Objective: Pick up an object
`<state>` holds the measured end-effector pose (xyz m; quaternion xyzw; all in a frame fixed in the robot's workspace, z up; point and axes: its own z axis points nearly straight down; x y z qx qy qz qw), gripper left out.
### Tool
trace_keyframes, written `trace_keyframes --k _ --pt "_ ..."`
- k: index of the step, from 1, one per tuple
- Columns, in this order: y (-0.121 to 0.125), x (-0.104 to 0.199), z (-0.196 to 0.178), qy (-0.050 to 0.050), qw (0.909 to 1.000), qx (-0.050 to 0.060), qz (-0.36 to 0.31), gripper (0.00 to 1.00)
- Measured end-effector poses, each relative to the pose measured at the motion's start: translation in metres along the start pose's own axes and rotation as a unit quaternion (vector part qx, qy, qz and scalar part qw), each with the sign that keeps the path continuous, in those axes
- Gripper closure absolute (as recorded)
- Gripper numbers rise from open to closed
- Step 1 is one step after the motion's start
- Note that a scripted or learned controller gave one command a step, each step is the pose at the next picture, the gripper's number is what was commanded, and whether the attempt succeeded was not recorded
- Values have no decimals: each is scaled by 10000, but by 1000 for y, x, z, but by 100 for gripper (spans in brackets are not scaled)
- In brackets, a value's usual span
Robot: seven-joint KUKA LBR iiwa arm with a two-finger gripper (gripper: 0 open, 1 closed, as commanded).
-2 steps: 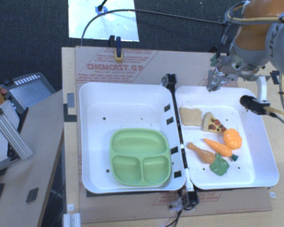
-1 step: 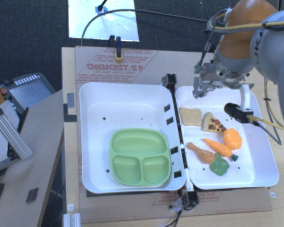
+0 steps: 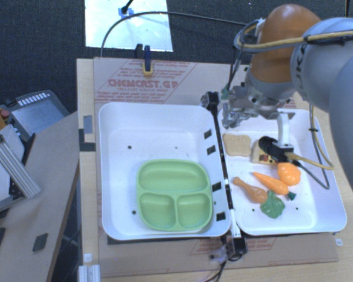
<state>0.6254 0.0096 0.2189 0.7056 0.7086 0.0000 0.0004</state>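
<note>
Approach is my step, I judge, with nothing lifted yet. My gripper (image 3: 234, 115) hangs at the upper left of the right bin (image 3: 319, 211), just above the bread (image 3: 237, 145). I cannot tell whether my jaws are spread or pressed together. Next I need a square drop onto the bread. My arm (image 3: 332, 57) comes in from the upper right, wrist bent down.

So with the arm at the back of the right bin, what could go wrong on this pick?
1. The end effector is near the right bin's back left corner, close to the wall; a descent there could strike the rim.
2. The bread slice, the nearest item, lies flat, so it may slip a grasp.
3. The carrot, drumstick and green toy lie bunched, so a grab could knock neighbours away.
</note>
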Motion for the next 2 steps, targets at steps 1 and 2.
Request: trace_keyframes --k 1,2 --pt "-7 47 -11 8 10000 -6 -16 100" --pt "-21 96 -18 6 10000 0 -7 100"
